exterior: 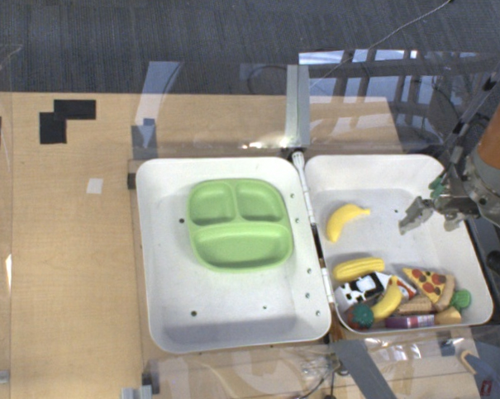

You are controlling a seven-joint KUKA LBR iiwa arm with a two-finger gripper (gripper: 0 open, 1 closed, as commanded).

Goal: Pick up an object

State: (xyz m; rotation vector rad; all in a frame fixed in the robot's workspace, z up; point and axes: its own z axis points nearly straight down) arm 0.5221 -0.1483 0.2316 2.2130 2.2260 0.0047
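My gripper hangs over the right part of the right bin, its two fingers spread apart with nothing between them. A yellow banana lies on the bin floor to its left, well apart from it. Below, in the bin's front end, lies a heap of toys: a second banana, a third banana, a pizza slice, a black-and-white piece, a green ball and a purple piece.
The left bin holds a green divided plate. A metal post stands behind the gap between the bins. The wooden bench top stretches away to the left.
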